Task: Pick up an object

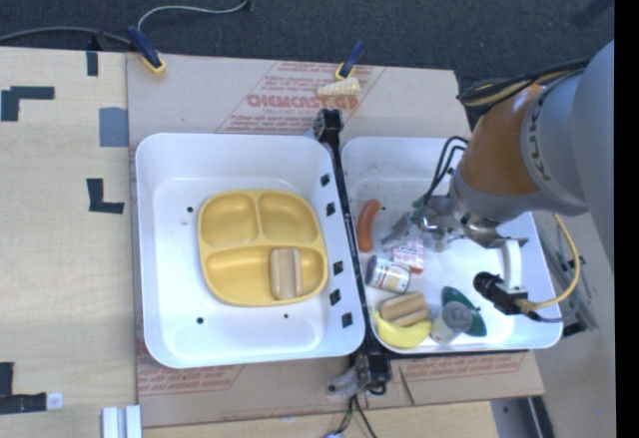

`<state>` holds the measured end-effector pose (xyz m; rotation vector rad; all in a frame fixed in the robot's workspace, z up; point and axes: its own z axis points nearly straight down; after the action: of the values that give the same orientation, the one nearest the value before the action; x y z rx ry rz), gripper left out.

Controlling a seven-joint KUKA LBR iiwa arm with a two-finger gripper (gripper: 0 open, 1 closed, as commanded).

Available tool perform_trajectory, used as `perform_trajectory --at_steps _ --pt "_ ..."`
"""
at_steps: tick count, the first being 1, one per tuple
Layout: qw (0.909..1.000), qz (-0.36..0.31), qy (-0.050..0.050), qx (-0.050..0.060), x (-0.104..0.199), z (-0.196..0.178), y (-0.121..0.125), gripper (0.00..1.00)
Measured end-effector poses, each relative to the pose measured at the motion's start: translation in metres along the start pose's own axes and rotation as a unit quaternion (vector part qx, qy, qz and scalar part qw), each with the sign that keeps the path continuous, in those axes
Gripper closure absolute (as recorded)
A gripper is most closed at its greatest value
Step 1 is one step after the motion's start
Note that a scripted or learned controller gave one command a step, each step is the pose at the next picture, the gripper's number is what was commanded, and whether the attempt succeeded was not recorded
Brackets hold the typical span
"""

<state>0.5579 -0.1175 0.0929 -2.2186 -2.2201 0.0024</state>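
My gripper (417, 224) is down in the right bin (399, 159), near its middle, with the orange-banded wrist behind it to the right. Just below the gripper lies a small clear packet with red print (404, 253). An orange sausage (366, 223) lies to its left by the bin's left wall. Toward the front sit a small can (388, 275), a bread roll (404, 307), a banana (403, 332), a little jar (446, 324) and a dark green piece (466, 311). Whether the gripper touches the packet is unclear.
The left bin (170, 226) holds a yellow divided plate (240, 226) with a tan bun-like piece (286, 272) in its front compartment. A black divider (339, 226) runs between the bins. The arm's body covers the right bin's right side.
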Motion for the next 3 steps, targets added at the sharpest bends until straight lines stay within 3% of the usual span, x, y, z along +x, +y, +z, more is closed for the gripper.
perform_trajectory --at_steps 1,2,3 --pt "1.0000 0.000 -0.002 -0.004 0.016 0.006 0.056 0.00" --pt "0.9999 0.001 -0.007 0.013 0.011 0.008 0.104 0.00" --pt "1.0000 0.001 -0.001 -0.002 0.014 0.007 -0.003 0.00"
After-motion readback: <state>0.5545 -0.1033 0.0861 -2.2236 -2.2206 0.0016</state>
